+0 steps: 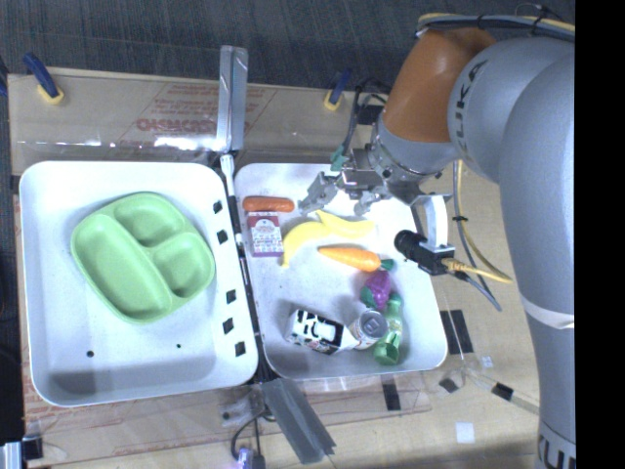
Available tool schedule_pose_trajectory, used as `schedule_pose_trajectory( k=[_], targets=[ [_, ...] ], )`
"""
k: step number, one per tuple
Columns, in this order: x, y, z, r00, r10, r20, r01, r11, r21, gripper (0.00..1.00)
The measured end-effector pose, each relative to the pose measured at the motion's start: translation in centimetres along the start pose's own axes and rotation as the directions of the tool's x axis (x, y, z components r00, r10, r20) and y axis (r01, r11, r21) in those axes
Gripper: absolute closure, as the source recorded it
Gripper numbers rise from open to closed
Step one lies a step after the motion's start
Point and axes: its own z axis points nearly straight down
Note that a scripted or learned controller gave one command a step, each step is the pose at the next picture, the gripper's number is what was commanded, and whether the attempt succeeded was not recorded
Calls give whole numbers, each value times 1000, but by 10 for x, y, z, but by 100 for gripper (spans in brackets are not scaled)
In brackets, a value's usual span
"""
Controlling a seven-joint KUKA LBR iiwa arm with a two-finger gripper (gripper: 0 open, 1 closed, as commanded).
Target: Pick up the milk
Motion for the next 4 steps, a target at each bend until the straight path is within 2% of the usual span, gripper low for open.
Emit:
schedule_pose_trajectory(
  k=[1,2,3,4],
  targets=[
    [14,-76,132,989,-148,0,148,989,-1,0],
    [-41,-61,124,996,-88,1,88,996,-3,0],
    [7,-122,132,947,321,-3,-321,947,-1,0],
    [-66,-99,59,960,281,-1,-281,960,-1,0]
  ],
)
